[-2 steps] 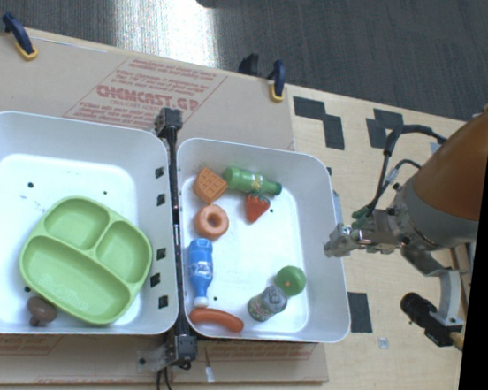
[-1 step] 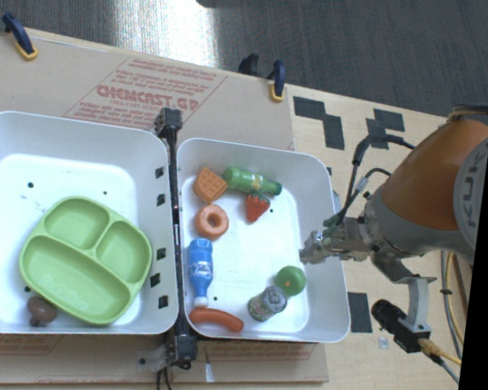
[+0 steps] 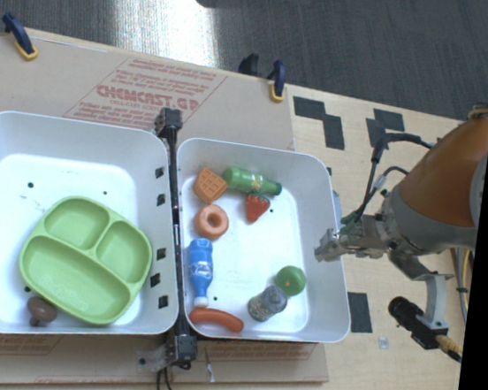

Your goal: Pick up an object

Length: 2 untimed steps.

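Observation:
The right bin (image 3: 325,290) holds several toy foods. A green bottle (image 3: 250,181), a waffle (image 3: 211,185) and a strawberry (image 3: 257,207) lie near its far wall. Below them are a donut (image 3: 213,222) and a blue bottle (image 3: 199,268). A red sausage (image 3: 217,320), a grey jar (image 3: 266,304) and a green round fruit (image 3: 290,280) sit toward the near side. My gripper (image 3: 330,246) hangs over the bin's right rim, apart from every object and nearest the green fruit. I see nothing held in it.
The left bin (image 3: 1,140) carries a green divided plate (image 3: 86,258) and a small brown lump (image 3: 41,310) at its near left corner. A black divider clip (image 3: 168,121) stands between the bins. Cardboard (image 3: 151,88) lies behind them.

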Available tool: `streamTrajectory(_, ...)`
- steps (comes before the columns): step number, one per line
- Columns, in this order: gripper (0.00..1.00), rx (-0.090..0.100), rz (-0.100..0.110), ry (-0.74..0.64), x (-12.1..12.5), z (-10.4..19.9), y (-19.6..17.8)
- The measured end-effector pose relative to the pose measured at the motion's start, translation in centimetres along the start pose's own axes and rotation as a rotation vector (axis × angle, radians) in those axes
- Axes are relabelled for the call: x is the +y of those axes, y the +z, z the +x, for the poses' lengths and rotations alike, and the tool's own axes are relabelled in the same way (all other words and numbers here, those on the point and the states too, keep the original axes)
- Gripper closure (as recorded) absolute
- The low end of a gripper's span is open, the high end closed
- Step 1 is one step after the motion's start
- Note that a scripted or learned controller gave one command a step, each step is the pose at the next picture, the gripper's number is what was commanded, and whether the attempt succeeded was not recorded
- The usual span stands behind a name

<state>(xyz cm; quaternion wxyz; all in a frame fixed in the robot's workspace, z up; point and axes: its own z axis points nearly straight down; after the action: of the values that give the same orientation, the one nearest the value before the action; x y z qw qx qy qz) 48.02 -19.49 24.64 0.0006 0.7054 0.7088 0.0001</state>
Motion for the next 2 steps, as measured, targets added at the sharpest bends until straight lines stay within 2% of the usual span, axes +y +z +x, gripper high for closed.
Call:
streamTrajectory(1,1.0,0.001,0.002,-0.002,-0.3,1.9,0.4)
streamTrajectory(2,1.0,0.0,0.0,0.0,-0.3,-1.7,0.0)
